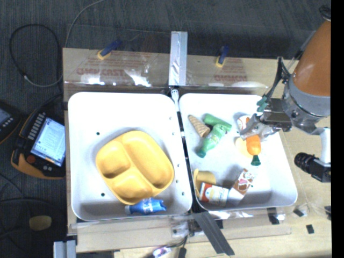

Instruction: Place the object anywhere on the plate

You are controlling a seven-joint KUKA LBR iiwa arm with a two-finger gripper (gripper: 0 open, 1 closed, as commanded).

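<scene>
- A yellow divided plate (pixel 135 166) lay in the left bin (pixel 86 112), and every other place here was taken from it.
- A blue object (pixel 146 206) lay just below the plate, touching its near edge.
- Right of the plate, past the bins' shared wall, the right bin (pixel 279 187) held a green bottle (pixel 211 138) tilted beside a cone (pixel 199 125).
- Farther right of the plate, the gripper (pixel 253 130) hung over an orange carrot-like toy (pixel 253 147).
- Lower right of the plate, a can (pixel 214 193) and a small carton (pixel 243 183) lay close together.
</scene>
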